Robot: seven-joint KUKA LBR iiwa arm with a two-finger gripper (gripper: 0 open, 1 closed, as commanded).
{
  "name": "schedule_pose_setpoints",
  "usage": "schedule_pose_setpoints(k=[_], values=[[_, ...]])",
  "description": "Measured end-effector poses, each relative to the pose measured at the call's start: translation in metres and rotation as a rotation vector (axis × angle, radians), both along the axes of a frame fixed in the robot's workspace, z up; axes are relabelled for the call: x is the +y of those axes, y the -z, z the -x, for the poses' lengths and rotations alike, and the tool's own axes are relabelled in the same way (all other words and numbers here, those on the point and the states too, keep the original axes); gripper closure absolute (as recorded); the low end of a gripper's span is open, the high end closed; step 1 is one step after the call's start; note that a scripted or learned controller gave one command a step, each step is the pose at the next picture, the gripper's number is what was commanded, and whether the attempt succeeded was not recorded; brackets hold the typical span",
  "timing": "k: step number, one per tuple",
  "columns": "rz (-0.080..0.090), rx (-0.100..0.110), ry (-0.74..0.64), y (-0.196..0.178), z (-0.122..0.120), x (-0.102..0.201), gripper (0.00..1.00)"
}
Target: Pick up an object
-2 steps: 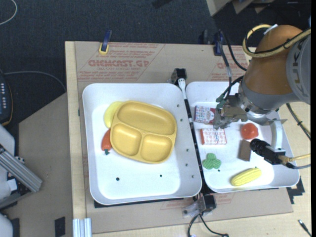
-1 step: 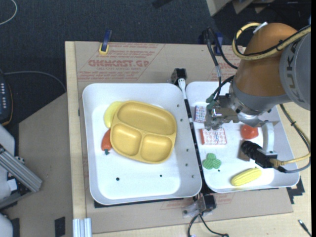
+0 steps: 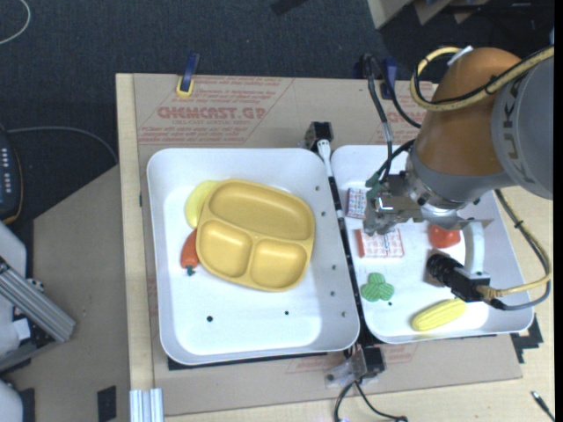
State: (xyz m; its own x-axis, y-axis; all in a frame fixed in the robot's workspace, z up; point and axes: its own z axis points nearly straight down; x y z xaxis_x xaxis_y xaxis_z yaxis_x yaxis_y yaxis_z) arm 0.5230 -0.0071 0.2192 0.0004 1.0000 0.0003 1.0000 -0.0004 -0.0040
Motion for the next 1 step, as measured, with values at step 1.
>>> schedule_pose_setpoints(k=[1], values=[[0.000, 0.000, 0.001, 0.0028, 0.0148, 0.0002, 1.00]])
